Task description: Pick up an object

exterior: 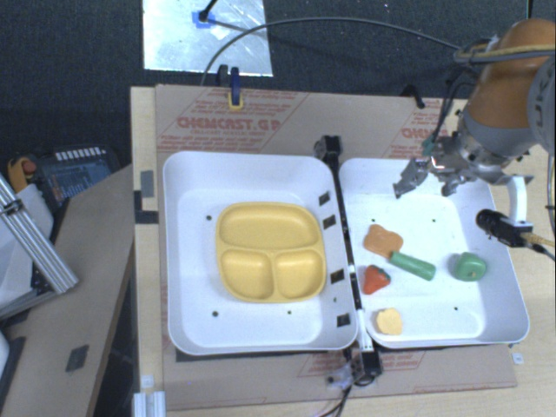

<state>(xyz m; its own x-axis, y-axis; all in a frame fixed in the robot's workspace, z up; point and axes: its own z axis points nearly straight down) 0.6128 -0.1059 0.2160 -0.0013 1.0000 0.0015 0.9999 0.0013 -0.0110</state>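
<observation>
The right bin point(495, 320) holds several toy foods: an orange piece point(380, 238), a green cylinder point(412, 265), a red piece point(375, 280), a pale yellow piece point(388, 321) and a green round piece point(470, 267). My gripper point(429, 183) hangs over the far part of this bin with its fingers spread apart and nothing between them. It is apart from all the foods, up and to the right of the orange piece.
The left bin point(187, 320) carries a yellow divided tray point(265, 250). A black clamp bar point(340, 233) runs between the two bins. A black cylinder point(498, 225) sticks out at the right bin's right side. Cables arch over the back.
</observation>
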